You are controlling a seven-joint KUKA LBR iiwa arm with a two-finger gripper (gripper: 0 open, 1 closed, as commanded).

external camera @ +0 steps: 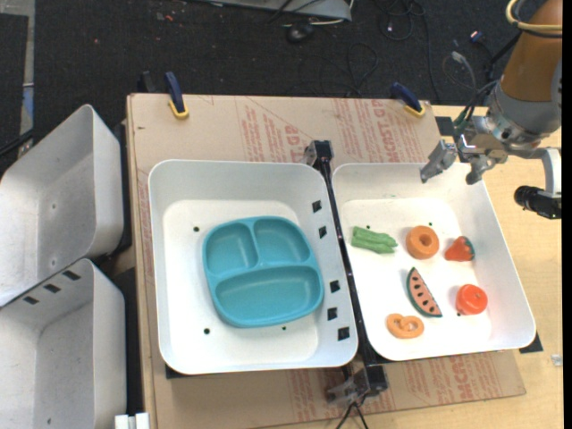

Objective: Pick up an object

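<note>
1. White bins sit side by side on the bench [232,119]; the left bin [170,239] holds a teal divided plate [263,271].
2. Right bin [500,239] holds a green pea pod [373,239], an orange doughnut [423,241], a strawberry [459,249], a watermelon slice [423,293], a red-orange piece [471,299] and an orange pretzel-like piece [405,326].
3. End effector [457,164] hovers above the right bin's far edge, fingers spread apart, nothing between them, well apart from the toys.

A robotics lab: a cardboard-topped table [268,119] held by clamps [176,95], loose cables [357,47] on dark floor.
</note>
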